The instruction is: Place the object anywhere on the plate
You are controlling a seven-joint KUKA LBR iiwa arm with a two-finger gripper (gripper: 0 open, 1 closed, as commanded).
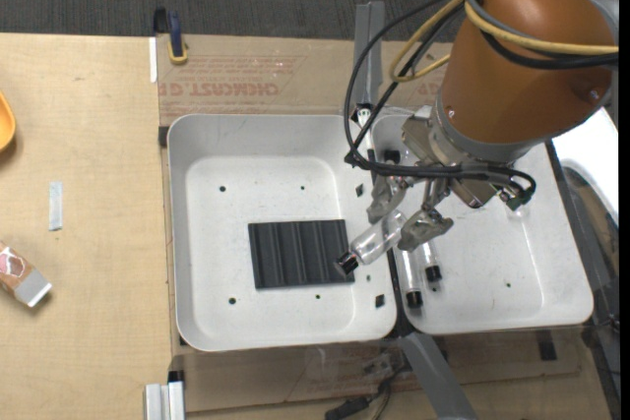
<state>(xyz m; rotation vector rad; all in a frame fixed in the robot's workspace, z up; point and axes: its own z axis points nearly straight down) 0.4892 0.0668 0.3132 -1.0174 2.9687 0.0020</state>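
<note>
Gripper (402,229) hangs just right of the silver cylinder (362,249) at the plate (295,253) edge.

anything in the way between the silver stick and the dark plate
Nothing visible does. The silver stick has its black tip right at the right edge of the dark plate, near its lower corner, in the left bin.

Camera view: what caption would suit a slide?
Gripper hangs over the right edge of the left bin, close to the dark ribbed plate.
</note>
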